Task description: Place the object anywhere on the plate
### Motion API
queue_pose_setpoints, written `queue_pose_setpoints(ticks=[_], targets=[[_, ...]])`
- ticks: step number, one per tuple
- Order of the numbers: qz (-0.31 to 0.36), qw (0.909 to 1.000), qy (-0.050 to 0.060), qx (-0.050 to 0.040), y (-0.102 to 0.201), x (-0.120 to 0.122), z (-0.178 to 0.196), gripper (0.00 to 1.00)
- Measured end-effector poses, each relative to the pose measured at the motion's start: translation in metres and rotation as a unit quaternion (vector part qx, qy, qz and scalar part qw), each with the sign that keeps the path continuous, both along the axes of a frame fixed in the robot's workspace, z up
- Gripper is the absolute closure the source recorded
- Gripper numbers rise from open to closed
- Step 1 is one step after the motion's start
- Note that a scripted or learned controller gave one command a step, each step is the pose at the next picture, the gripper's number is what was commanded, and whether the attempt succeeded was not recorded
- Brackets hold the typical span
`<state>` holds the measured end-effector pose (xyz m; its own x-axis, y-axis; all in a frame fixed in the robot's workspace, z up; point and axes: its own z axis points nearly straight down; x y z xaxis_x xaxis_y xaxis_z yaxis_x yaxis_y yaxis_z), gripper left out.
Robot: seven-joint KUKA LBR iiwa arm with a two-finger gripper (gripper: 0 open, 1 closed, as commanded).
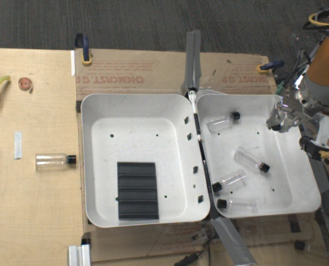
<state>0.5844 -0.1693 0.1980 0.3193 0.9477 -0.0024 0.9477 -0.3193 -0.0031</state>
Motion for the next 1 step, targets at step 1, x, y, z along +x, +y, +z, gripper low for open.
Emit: queue_pose_setpoints(ticks=[1], targets=[[0.000, 1.0000, 0.000, 0.0000, 0.0000, 0.0000, 0.0000, 0.00]])
